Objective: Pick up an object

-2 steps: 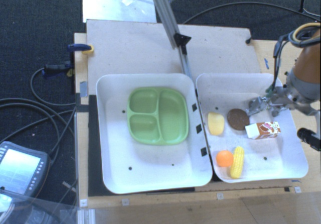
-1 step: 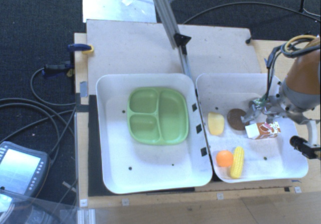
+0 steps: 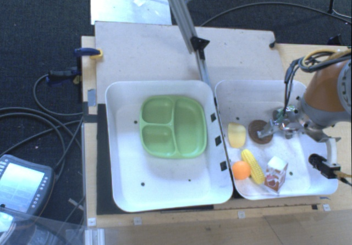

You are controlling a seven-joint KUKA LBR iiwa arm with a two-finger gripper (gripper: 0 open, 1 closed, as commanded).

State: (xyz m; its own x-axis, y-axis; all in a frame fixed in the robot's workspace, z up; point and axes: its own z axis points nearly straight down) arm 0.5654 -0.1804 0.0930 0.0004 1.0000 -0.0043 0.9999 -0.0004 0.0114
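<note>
We list in the left bin (image 3: 126, 183) one smooth green divided plate (image 3: 174, 127). In the right bin (image 3: 242, 93): a pale yellow block (image 3: 237, 135), a round brown disc (image 3: 260, 131), a ridged yellow corn cob (image 3: 252, 166), an orange ball (image 3: 241, 170), a small carton (image 3: 275, 173). The claw (image 3: 273, 126) sits just beside the disc's right edge; we cannot tell its grip.
</note>
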